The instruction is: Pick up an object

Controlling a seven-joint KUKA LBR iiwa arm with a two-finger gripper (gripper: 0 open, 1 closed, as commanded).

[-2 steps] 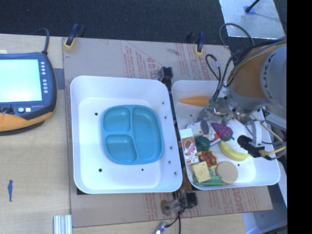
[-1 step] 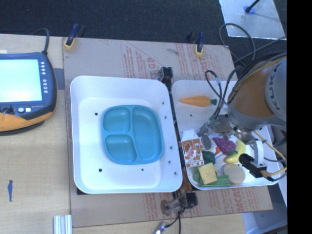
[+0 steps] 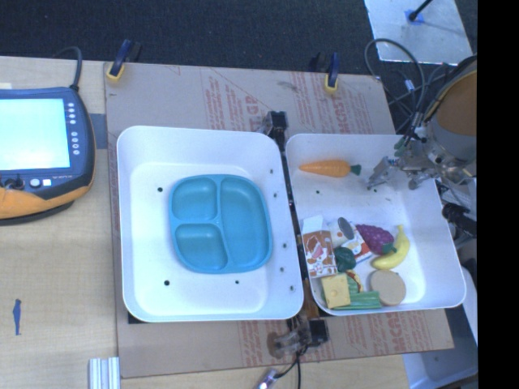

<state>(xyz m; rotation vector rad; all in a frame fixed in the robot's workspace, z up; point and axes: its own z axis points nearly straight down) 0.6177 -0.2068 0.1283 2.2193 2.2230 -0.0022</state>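
The right bin (image 3: 430,217) holds an orange toy carrot (image 3: 327,168) near its far edge. A heap of toy food lies at its near side: a yellow banana (image 3: 393,252), purple grapes (image 3: 375,237), a tan round disc (image 3: 387,287), a yellow cheese block (image 3: 334,292) and a small printed carton (image 3: 318,252). My gripper (image 3: 396,171) hangs over the far right part of this bin, to the right of the carrot, its fingers spread apart with nothing between them.
The left bin (image 3: 138,217) carries a blue divided plate (image 3: 220,223). A teach pendant (image 3: 40,148) rests on the bench at far left. Cables (image 3: 397,63) run behind the right bin. Clamps (image 3: 332,71) grip the cardboard's far edge.
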